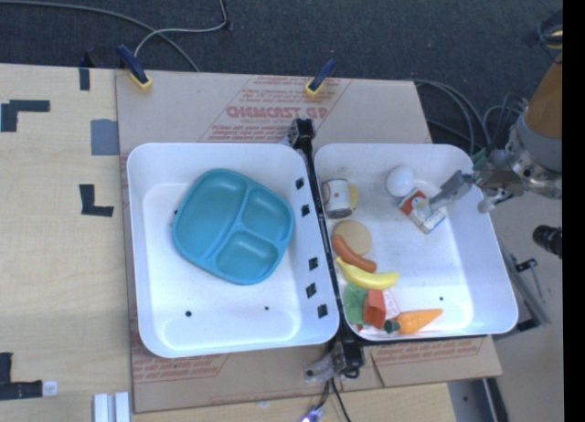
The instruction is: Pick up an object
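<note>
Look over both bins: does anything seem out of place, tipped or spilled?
Nothing is spilled or damaged. The blue divided plate sits askew in the left bin, and the small can lies on its side in the right bin.

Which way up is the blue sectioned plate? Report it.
Right side up: the blue sectioned plastic plate lies in the left white bin, compartments facing up.

arm [539, 128] cut off at right edge, gripper [454, 188] blurred

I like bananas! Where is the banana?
The banana lies in the right bin, near its left wall, just below the hot dog.
</note>
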